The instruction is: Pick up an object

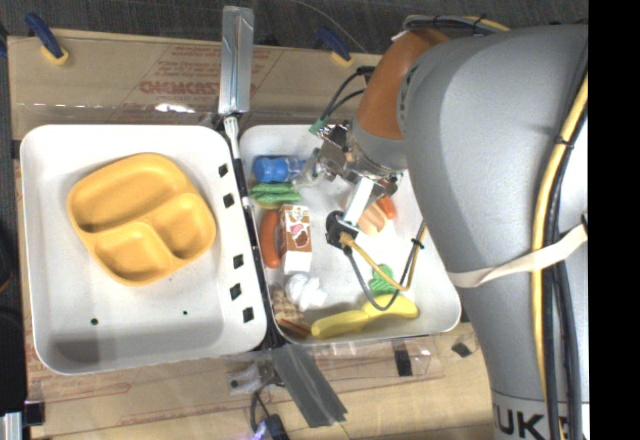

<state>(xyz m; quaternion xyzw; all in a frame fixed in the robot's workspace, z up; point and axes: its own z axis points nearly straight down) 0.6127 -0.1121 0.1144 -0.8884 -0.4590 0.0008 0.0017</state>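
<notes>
The right bin (437,300) holds several small things. A blue toy (270,169) lies at its far left, with a green pod (274,194) just below it. Nearer the front are a red sausage (270,238), a brown and white packet (297,228) and a white crumpled piece (303,290). A yellow banana (360,320) lies along the front wall, with a small green item (382,280) above it. My gripper (324,158) hangs low in the far part of this bin, just right of the blue toy. An orange-pink item (376,216) sits partly under the wrist.
The left bin (60,328) carries a yellow divided plate (142,216). A metal bar (235,58) rises behind the wall between the bins. The grey arm (500,158) covers the right bin's right side.
</notes>
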